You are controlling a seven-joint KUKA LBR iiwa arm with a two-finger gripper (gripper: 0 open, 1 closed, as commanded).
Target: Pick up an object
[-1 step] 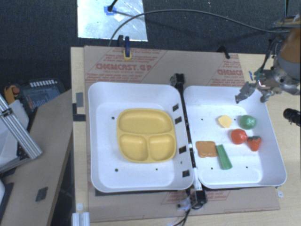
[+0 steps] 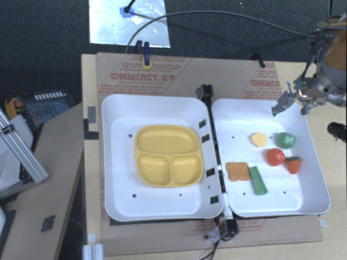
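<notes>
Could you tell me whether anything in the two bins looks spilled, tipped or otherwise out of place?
Nothing stands out. The yellow tray lies flat in the left bin; the small food toys sit loosely grouped in the right bin, none spilled over a rim. The gripper hangs above that bin's far edge.

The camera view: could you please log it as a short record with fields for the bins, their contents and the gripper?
left bin: yellow divided tray
right bin: yellow piece, green round item, red tomato, strawberry, tan square, green stick
gripper: open, holding nothing, above the right bin's far edge
</notes>
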